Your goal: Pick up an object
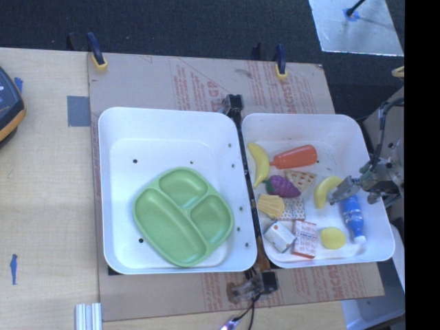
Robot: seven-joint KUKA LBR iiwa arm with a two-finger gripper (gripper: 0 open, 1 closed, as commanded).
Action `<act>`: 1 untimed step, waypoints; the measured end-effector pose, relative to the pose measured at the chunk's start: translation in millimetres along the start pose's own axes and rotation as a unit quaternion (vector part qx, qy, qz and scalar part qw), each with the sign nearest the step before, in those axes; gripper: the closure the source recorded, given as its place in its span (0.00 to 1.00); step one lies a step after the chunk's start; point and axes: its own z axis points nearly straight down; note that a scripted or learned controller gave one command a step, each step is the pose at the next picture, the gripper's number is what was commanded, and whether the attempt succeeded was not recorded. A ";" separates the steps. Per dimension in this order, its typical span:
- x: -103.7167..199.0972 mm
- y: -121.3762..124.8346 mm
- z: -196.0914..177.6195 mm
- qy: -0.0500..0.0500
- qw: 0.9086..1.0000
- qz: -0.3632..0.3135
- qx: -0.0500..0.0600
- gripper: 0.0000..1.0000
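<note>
Right, my pincer (344, 192) sits low in the right white bin (344, 124), spread I cannot tell, just above the blue plastic bottle (353, 218) whose long axis runs toward me.

This is a robotics lab. Two white bins (172, 126) sit on a cardboard sheet (206, 81) clamped (96, 52) to a wooden worktop (41, 184), with toy food (295, 157) as test items and dark carpet (172, 9) behind.
</note>
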 end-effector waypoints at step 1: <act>35.3 50.9 109.9 -0.001 1.000 -0.001 -0.004 0.00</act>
